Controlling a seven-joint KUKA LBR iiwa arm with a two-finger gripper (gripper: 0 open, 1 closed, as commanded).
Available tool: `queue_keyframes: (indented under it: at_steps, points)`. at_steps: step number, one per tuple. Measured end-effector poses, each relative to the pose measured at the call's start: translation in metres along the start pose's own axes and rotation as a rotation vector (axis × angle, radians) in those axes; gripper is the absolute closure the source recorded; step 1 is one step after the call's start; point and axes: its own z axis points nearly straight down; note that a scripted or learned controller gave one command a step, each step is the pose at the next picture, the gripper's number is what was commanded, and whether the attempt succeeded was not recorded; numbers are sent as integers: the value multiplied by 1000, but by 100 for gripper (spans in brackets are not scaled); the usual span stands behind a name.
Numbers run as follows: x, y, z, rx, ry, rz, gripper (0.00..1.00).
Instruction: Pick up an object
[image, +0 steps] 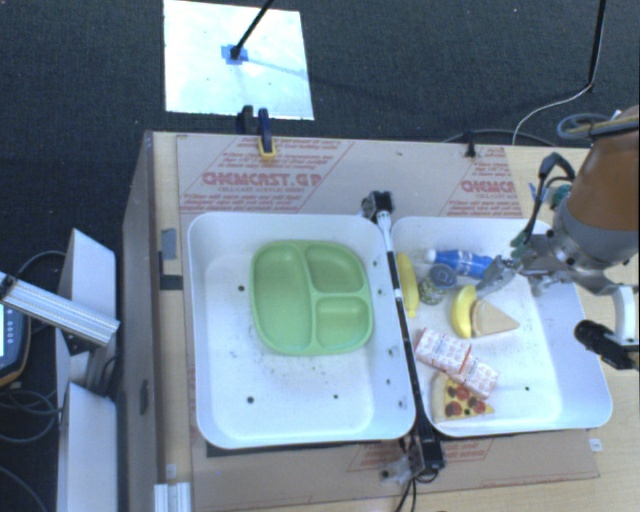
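camera view: two white bins side by side on the bench. left bin (225, 400) has a green divided plate (310, 298) lying flat, w/ three compartments. right bin (575, 395) holds the small stuff: a yellow banana (462, 312) about mid-bin, a pale wedge like a sandwich or cheese slice (495, 320) touching its right side, a blue & white bottle (462, 263) on its side near the far wall, a small dark round can or jar (436, 285) just in front of the bottle, a long yellow item (407, 283) along the left wall by the divider, a red/white patterned packet (456, 360) nearer the front, and a pizza slice toy (460, 398) at the front, just below the packet. arm comes in from the right, orange band up top, grey wrist over the bin's far right. gripper (497, 277) sits low, tip just above/right of the banana and near the bottle's end; can't tell if it's spread or closed, or whether it touches anything. nothing seen pinched
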Motion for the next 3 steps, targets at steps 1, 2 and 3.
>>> queue_keyframes:
  at_steps: [1, 2, 3]
  points:
    - [32, 19, 85, 2, 1, 0, 0]
    - [28, 23, 127, 0, 0, 1, 0]
    - [28, 24, 117, -2, 0, 0, 100]
